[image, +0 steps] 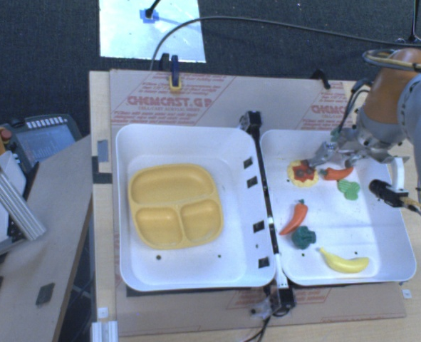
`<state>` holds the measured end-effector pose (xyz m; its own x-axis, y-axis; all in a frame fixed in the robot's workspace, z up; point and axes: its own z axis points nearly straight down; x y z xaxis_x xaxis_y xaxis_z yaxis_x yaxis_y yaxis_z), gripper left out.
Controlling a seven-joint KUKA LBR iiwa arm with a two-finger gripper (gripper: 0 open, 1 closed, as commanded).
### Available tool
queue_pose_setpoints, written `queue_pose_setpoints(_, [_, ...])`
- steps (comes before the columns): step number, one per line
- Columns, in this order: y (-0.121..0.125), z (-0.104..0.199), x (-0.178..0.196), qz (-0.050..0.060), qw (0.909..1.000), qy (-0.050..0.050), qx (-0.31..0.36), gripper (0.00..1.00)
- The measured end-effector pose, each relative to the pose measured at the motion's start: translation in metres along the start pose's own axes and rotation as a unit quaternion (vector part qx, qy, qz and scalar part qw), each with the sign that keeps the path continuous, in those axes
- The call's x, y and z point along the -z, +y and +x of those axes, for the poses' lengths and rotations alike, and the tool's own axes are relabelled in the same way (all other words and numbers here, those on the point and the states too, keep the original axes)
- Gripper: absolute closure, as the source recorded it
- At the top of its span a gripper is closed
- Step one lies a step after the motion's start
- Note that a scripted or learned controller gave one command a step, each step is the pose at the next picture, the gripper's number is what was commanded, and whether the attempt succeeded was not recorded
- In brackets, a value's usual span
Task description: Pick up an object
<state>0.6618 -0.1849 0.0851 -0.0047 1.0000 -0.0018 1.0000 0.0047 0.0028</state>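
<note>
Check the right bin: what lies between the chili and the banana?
The dark green broccoli lies between the chili and banana, in the camera view.

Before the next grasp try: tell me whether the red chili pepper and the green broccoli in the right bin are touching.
Cannot tell. In the camera view the chili pepper tip ends right at the broccoli, with no plain gap or overlap.
</note>
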Motion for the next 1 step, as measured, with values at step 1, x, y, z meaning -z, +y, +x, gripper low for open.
queue_pose_setpoints(1, [0.0001, 0.0003, 0.0073, 0.001, 1.0, 0.0, 0.001, 1.0])
